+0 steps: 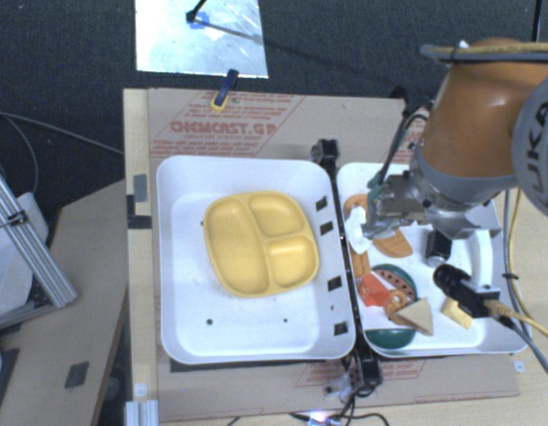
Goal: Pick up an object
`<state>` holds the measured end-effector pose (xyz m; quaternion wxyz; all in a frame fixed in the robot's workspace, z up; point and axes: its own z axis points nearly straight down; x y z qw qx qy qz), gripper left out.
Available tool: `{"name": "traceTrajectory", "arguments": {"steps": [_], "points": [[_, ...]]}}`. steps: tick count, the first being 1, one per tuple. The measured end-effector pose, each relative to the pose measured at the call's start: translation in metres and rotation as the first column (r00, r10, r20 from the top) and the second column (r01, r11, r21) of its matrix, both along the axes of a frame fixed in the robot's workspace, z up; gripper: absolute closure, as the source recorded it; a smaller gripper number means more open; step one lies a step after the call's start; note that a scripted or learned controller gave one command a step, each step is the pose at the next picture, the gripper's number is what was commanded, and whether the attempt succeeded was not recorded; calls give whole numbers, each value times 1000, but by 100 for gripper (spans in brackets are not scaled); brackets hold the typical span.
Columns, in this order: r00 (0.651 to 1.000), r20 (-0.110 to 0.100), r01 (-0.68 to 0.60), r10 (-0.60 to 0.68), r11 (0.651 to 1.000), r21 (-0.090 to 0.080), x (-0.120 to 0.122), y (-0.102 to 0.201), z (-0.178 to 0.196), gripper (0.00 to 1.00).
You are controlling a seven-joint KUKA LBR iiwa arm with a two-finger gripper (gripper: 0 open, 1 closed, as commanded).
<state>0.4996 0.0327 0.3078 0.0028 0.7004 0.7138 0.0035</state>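
Gripper (369, 224) sits low over the right bin (496, 344), near its left wall w/ small toys beneath; can't tell its state. Yellow divided tray (260, 242) lies flat mid left bin (180, 327), long axis approx. upper-left to lower-right. Bins rest on cardboard (256, 118) over a tan bench (83, 238); dark carpet (60, 43) beyond.

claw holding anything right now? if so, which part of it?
Cannot be told. The claw sits low over the right bin, among the toy food by the divider, and the wrist hides most of it. No item shows clearly in its grip.
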Motion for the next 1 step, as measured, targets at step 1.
{"name": "traceTrajectory", "arguments": {"steps": [1], "points": [[1000, 0, 1, -1, 1000, 0, 0, 0, 0, 0]]}}
